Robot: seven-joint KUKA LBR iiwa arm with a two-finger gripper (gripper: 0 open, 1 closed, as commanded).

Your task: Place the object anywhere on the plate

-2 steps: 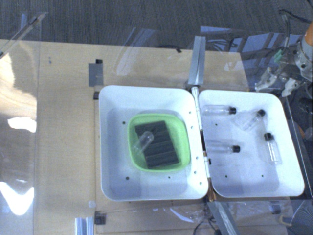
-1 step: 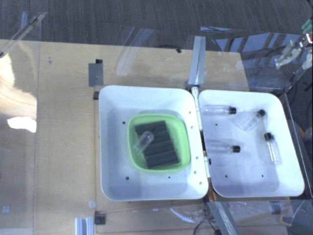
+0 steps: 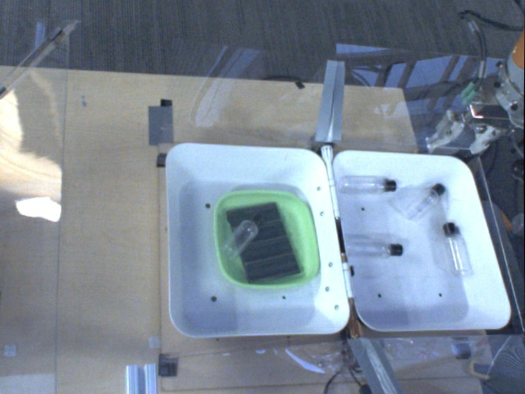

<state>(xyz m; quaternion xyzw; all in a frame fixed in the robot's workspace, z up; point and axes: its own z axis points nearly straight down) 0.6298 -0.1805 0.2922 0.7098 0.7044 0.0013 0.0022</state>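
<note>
So the green plate sits in the left bin, with a dark ridged block on it. One clear vial lies tilted on the plate, resting over the block's left edge. Four more clear vials with black caps are scattered in the right bin, all apart from each other. The gripper hangs over the counter just past the right bin's far corner; can't tell how it's set.

Single fixed overhead camera, tilted toward 12 o'clock, far enough back to frame the left bin at 9 o'clock, the right bin at 3 o'clock, and surrounding bench.
</note>
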